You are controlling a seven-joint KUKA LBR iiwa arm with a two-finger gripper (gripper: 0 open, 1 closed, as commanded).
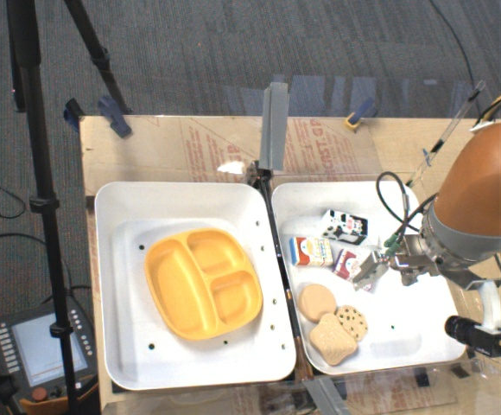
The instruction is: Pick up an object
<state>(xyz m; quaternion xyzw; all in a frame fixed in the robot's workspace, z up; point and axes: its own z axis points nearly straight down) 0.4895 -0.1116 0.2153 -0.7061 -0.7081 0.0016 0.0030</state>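
Note:
The right bin (406,335) holds several small items. A black-and-white carton (345,225) lies near its back. A white and orange carton (311,251) lies on its side at the left, with a red and white packet (345,263) beside it. Toward the front sit a round tan cookie (317,301), a chocolate chip cookie (351,321) and a slice of bread (332,341). My gripper (370,271) reaches in from the right, low over the bin, right beside the red and white packet. Nothing is visibly held.
The left bin (121,223) holds a yellow divided tray (203,282). A grey post (274,132) stands behind the seam between the bins. Cables (397,201) loop above the wrist. A tripod leg (43,206) and a pendant (39,353) stand to the bench's left.

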